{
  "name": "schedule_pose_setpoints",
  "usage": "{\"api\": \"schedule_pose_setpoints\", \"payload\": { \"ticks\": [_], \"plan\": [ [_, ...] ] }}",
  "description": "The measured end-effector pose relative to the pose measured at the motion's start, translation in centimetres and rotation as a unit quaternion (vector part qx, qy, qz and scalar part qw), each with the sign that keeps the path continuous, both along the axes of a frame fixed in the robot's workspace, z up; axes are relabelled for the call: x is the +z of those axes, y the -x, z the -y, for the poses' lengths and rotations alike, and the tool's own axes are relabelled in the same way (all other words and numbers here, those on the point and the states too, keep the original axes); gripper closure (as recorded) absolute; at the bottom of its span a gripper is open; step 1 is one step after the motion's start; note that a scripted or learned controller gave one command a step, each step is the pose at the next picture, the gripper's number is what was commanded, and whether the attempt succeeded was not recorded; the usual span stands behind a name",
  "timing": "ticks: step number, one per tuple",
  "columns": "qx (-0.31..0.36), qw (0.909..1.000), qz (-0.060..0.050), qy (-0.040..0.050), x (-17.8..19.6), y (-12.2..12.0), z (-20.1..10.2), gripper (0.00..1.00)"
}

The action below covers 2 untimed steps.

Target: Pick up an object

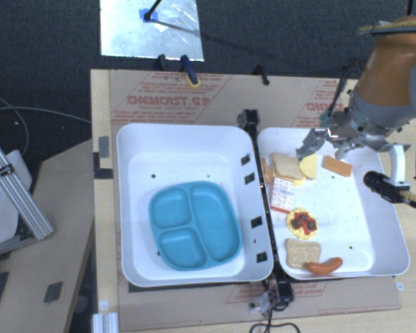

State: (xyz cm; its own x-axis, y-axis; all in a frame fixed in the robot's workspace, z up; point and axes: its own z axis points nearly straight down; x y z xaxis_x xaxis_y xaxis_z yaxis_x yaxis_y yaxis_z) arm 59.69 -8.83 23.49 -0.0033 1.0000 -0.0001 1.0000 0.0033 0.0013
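Hangs at upper right over the right bin (385, 252): one claw (327, 139), prongs spread apart with nothing between them, just above a yellow wedge (308, 166) and beside one orange block (337, 166). Below, counted: one bread slice (286, 165), one red-striped packet (282, 195), one pizza piece (302, 223), one toast (302, 252), one sausage (324, 266). At centre left, one blue tray (193, 223) in the left bin (135, 158); slanting in from the right edge, grey arm with orange band (392, 64), wrist tipped down-left.
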Motion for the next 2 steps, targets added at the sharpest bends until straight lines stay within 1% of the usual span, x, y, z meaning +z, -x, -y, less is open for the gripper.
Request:
{"api": "schedule_pose_setpoints", "payload": {
  "ticks": [1, 2],
  "plan": [
    [0.006, 1.0000, 0.001, -0.0025, -4.4, -6.4, -11.7, 0.00],
    [0.000, 1.0000, 0.004, -0.0016, 7.3, 9.7, -10.6, 0.00]
  ]
}}
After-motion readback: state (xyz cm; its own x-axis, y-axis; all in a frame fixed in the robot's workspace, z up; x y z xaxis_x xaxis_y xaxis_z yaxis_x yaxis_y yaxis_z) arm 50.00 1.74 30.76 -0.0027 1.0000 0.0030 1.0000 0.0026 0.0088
